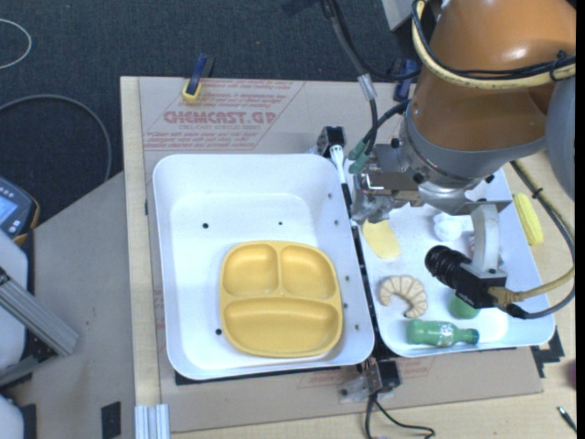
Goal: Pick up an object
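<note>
My gripper (367,205) hangs over the near-left part of the right bin (539,332), close to the wall between the two bins. Just below it lies a pale yellow wedge (382,240). A tan croissant (403,291) sits nearer the front, and a green bottle (441,334) lies on its side by the front wall. A yellow stick (528,218) rests at the bin's right side, and a white piece (448,225) shows partly under the arm. A green item (462,305) is mostly hidden behind a black cylinder (459,277) on the arm.
The left bin (183,199) bears a yellow divided plate (280,298) in its front half. The arm's large orange and grey body (484,62) covers the back of the right bin. Cables run along the dividing wall. Cardboard lies under both bins.
</note>
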